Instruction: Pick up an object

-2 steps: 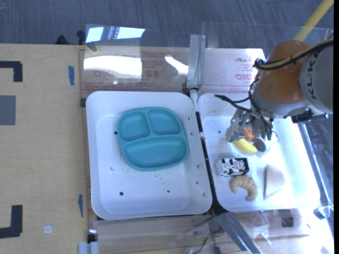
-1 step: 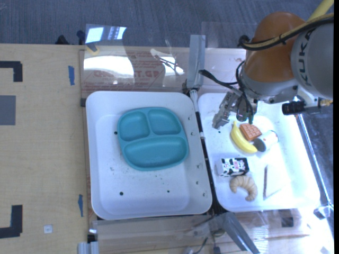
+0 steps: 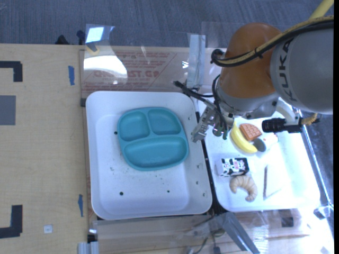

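My gripper hangs over the divide between the two bins, at the upper left corner of the right bin. Its two metal fingers point down and left, standing open with nothing between them. Just right of it lie a yellow banana and a red-orange toy food piece. Below them sit a small black-and-white carton and a tan croissant. A blue divided plate lies in the left bin. The arm's orange band and grey body cover the right bin's far end.
A thin pale strip lies right of the croissant. A clear plastic sheet and a clear upright panel stand behind the bins. A wooden board lies to the left of the left bin.
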`<state>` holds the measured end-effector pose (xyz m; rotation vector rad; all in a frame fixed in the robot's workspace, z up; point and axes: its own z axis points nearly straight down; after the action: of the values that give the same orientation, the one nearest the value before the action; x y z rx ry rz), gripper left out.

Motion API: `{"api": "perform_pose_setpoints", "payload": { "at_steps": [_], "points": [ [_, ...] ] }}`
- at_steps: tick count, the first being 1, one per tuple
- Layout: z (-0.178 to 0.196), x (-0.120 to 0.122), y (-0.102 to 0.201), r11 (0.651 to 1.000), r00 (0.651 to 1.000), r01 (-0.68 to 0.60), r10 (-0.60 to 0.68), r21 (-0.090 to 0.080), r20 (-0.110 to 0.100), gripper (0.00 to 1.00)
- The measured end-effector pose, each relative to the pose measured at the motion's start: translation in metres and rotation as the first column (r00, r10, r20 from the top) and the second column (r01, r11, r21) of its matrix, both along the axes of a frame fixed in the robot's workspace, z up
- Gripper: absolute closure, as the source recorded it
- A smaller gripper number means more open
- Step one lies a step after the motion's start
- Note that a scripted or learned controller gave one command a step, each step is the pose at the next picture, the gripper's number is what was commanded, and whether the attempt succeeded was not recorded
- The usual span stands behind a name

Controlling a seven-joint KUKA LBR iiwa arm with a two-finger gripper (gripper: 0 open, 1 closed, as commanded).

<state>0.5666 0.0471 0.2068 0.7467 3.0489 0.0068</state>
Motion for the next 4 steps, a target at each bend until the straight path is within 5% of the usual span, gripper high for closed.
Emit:
{"api": "perform_pose_setpoints", "payload": {
  "at_steps": [1, 2, 3, 4],
  "points": [
    [-0.006, -0.037, 0.056, 0.926, 0.926, 0.377, -0.377, -0.002, -0.005, 1.00],
    [0.071, -0.063, 0.030, 1.000, 1.000, -0.009, 0.009, -0.002, 0.009, 1.00],
    [0.024, -0.072, 0.019, 0.856, 0.856, -0.516, 0.516, -0.004, -0.001, 1.00],
    [0.018, -0.067, 0.059, 0.979, 0.979, -0.202, 0.202, -0.002, 0.001, 1.00]
  ]
}}
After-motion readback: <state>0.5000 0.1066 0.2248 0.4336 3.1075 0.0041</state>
